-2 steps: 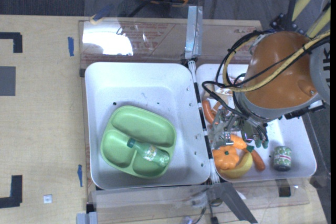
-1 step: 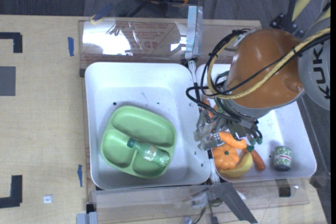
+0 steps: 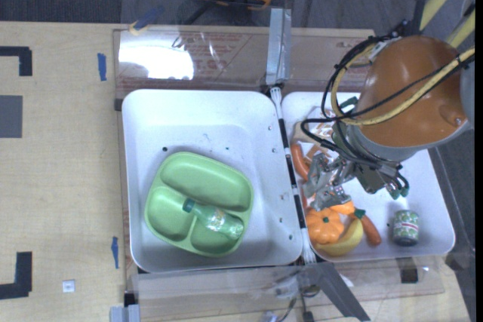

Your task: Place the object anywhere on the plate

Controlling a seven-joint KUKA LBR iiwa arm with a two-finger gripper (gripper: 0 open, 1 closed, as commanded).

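A green divided plate lies in the left bin. A small clear bottle with a green cap rests on its side on the plate, near the front right compartment. My gripper hangs low over the left part of the right bin, just above an orange pumpkin toy. Nothing can be made out in the gripper's grasp. The arm's orange band covers much of the right bin's back.
Around the gripper in the right bin lie a yellow banana, a carrot, an orange piece by the divider and a small green-labelled jar. A raised wall separates the bins.
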